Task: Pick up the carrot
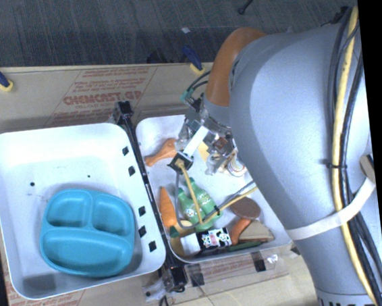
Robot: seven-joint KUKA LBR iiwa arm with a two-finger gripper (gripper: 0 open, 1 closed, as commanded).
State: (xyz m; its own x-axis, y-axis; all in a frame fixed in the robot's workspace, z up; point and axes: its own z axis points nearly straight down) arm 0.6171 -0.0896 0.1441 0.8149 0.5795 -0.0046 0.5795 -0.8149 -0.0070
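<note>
Arm (291,138): smooth grey casing, broad and rounded. An orange band (230,60) ringed it above the wrist. A yellow cable (343,92) ran along the casing next to black cabling, and a white strap (334,219) crossed the grey shell. Dark lettering (342,301) at the lower end was partly cut off. Thin green and black wires (195,91) sat by the wrist. The gripper (218,154) was bare silver metal, its detail blurred.

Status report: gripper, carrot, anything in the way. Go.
Gripper over far end of right bin. Carrot lying along that bin's left wall, apart from gripper. Green packet close beside it, clutter beyond.
</note>
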